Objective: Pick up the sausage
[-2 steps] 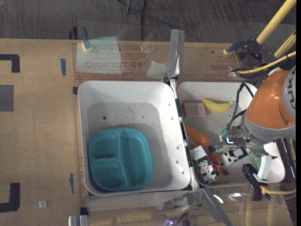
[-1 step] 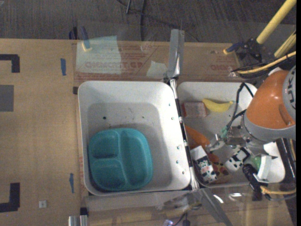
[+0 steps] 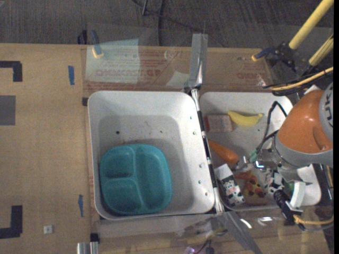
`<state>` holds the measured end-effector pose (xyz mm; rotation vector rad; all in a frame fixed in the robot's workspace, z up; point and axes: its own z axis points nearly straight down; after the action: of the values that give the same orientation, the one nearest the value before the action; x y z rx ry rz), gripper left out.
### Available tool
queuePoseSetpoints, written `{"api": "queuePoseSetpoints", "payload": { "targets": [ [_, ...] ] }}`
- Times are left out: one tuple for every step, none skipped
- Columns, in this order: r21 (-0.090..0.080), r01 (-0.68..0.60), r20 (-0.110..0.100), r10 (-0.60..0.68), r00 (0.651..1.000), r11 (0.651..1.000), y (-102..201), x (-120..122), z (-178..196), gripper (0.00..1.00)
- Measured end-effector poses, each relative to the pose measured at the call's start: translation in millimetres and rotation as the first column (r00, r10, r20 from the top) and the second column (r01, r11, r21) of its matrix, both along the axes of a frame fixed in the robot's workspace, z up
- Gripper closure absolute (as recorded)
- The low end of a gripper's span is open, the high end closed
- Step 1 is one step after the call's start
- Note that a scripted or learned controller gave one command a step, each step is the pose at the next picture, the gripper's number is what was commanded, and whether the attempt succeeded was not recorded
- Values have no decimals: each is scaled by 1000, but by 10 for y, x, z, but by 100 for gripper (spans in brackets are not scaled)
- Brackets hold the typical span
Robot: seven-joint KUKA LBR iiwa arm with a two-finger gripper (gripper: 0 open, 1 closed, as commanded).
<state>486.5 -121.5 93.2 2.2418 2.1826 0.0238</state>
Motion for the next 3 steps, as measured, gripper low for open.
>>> {"api": "queuePoseSetpoints", "payload": {
  "targets": [
    [-5, 118, -7, -119, 993, 993, 42, 617, -32, 0],
    [3, 79, -22, -79, 997, 997, -94, -69, 263, 0],
    [8, 60, -6, -60, 998, 998, -61, -8, -14, 0]
  ]
}}
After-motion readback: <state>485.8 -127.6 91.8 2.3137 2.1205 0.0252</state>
